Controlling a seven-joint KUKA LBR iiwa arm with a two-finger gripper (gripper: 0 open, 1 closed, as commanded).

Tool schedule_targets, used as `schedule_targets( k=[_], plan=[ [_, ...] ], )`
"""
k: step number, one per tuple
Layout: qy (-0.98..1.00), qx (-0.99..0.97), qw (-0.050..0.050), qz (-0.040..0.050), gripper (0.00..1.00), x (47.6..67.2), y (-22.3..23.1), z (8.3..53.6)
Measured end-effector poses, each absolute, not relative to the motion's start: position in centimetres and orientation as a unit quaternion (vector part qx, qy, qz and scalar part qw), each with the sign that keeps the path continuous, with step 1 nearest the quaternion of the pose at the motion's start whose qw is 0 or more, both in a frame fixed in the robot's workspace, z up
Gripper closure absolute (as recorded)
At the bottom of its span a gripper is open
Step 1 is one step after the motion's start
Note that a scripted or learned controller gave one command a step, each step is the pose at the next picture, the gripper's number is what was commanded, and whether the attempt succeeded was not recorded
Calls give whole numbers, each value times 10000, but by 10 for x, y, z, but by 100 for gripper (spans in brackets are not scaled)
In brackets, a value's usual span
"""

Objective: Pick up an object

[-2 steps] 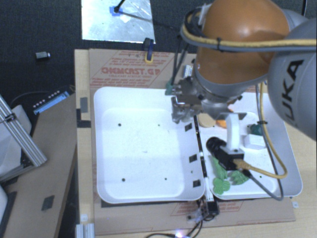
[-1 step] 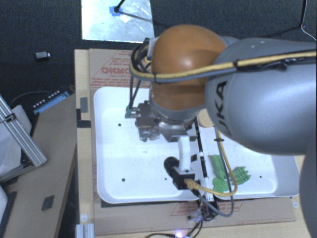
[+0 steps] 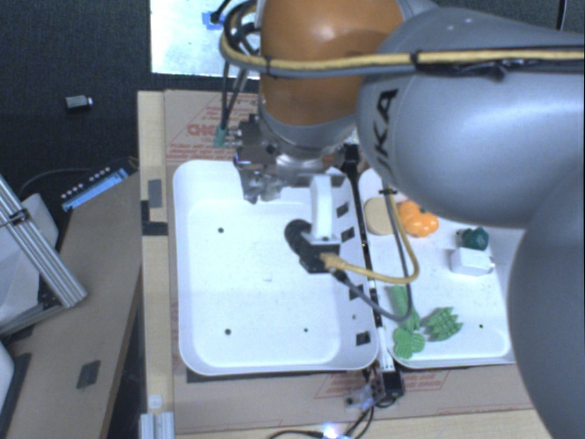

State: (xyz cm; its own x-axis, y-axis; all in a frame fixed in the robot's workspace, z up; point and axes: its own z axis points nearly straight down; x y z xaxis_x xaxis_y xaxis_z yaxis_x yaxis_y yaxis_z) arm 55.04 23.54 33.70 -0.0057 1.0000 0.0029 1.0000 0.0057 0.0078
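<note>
Nearest me, well to the right of the gripper [image 3: 256, 188], two green leafy toys [image 3: 430, 329] lie in the front of the right bin [image 3: 494, 344]. Behind them sit a white block [image 3: 471, 262], a dark green piece [image 3: 473, 239] and an orange lump [image 3: 418, 220]. The arm [image 3: 457, 126] bends across from the right with its wrist pointing down, hanging the gripper low over the far end of the left bin [image 3: 238, 337], apart from all those things; whether it is open or closed I cannot tell.

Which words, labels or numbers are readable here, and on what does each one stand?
"KA", turned sideways, on the grey arm.
Red print on the cardboard under the bins: too blurred to read.
</note>
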Motion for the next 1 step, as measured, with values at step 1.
schedule_targets(
  k=[1],
  plan=[
    [7091, 7051, -18, -28, 100, 501, 234, 286]
  ],
)
